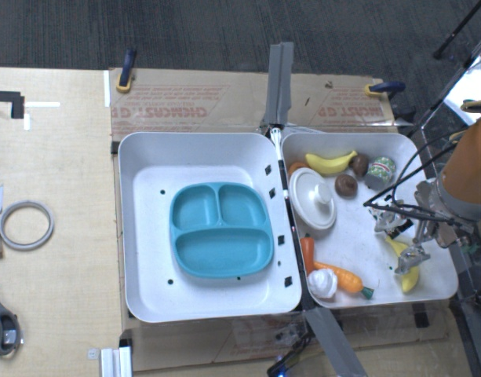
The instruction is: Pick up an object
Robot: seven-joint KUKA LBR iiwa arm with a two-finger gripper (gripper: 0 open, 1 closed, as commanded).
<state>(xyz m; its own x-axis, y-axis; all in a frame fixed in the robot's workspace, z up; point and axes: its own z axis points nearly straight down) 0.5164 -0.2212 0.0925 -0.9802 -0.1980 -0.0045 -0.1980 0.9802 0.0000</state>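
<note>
The tool [409,251] hangs low over the right bin's [358,246] right side, just above a small banana [405,277] lying there, though whether it grips anything I cannot tell.

Pale wood table [52,289], seen from above at a slant. Two shallow white bins side by side on it: left bin [138,234], right bin [436,289], walls touching along the middle. Brown cardboard sheet [193,104] flat under the bins' far edge, pinned by a blue-and-yellow clamp [127,71] at its left corner and another clamp [384,89] near its right corner. Grey tape roll [23,225] lying flat well left of the bins. Scissors [1,328] at the near left edge. Black and white tape marks [20,104] at far left.
</note>
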